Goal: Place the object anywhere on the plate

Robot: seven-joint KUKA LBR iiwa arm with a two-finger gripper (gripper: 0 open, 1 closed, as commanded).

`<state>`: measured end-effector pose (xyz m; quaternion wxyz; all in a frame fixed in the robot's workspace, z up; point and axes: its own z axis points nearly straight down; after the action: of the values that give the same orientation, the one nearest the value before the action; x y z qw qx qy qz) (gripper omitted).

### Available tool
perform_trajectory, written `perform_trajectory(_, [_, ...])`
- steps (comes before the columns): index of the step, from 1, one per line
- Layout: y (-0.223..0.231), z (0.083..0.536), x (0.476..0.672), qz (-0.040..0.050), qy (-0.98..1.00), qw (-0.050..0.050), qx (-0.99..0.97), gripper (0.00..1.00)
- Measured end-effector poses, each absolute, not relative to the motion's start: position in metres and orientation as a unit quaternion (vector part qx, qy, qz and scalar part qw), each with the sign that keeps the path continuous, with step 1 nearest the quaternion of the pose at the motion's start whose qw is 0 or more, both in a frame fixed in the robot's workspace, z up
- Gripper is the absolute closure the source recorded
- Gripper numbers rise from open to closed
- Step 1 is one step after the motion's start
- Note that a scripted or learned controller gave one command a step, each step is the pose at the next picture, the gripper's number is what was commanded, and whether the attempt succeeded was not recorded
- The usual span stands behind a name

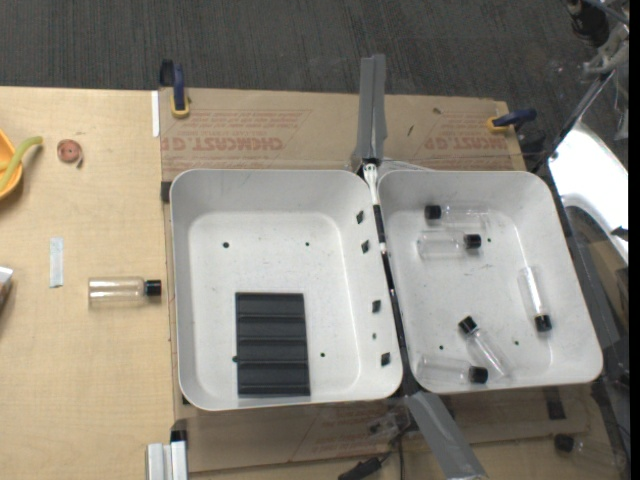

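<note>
A black ribbed plate (272, 346) lies flat in the left bin (200, 208), near its front wall. Several clear vials with black caps lie scattered in the right bin (560, 218). One vial (450, 213) rests near the back, and a second vial (445, 245) lies just in front of it. A third vial (530, 293) lies toward the right wall. More vials (485, 353) lie at the front. Part of the arm (600, 8) shows at the top right corner, away from both bins.
On the wooden bench left of the bins lie another clear vial (118, 288), a small white strip (56, 263), a red disc (68, 150) and an orange bowl (6, 168). Clamps (172, 78) hold the cardboard under the bins.
</note>
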<state>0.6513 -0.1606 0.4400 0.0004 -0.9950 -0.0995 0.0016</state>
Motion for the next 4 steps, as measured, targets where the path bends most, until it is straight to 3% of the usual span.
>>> perform_trajectory(1, [-0.223,0.44,0.615,0.0029,-0.1,0.001,-0.995,0.0])
perform_trajectory(2, [-0.19,0.439,0.653,0.0023,-0.101,0.0,-0.995,0.0])
perform_trajectory(3, [-0.222,0.439,0.637,0.0034,-0.101,0.001,-0.995,0.0])
perform_trajectory(4, [-0.184,0.439,0.649,0.0027,-0.107,0.0,-0.994,0.0])
